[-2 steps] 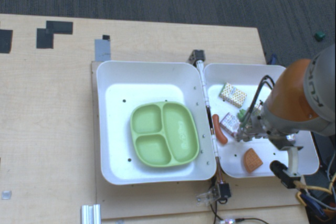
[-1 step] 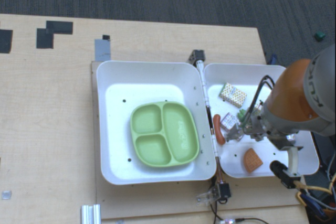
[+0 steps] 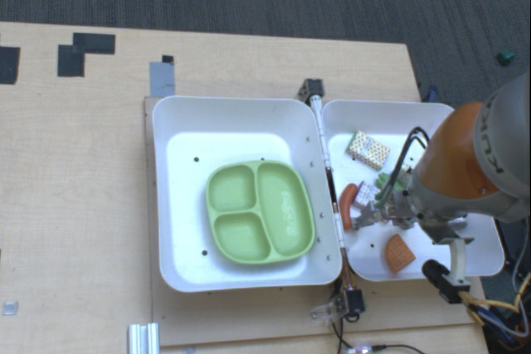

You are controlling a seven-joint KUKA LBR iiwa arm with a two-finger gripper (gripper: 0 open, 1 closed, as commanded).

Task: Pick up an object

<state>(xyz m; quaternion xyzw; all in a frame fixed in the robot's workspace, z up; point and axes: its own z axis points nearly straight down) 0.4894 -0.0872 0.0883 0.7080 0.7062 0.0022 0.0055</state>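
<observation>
Nearest you, at the front of the right bin [image 3: 489, 261], lies an orange wedge [image 3: 399, 254] that looks like a slice of bread or cake — it sits free on the white floor, touched by nothing. Just behind it the gripper [image 3: 371, 214] is down low inside the same bin, with the grey arm [image 3: 498, 153] and its orange band reaching in above it. The fingertips sit in a small cluster of things: a red sausage-like piece [image 3: 347, 203] against the bin's left wall, something red and white just beside it, and a bit of green [image 3: 382, 180] a little farther back. You cannot tell from here whether the fingers are spread or closed, nor whether anything is between them — the cluster is too small and crowded.

Farther back in that bin a small patterned box [image 3: 368, 149] lies tilted, well clear of the gripper.

In the left bin [image 3: 178, 203] a green divided plate [image 3: 260, 212] rests flat with its three sections bare.

As for progress, judge it as mid-attempt: the arm is down at the objects, but nothing is visibly lifted. A secure hold and the lift itself are yet to be shown, so treat the pick as not done.
</observation>
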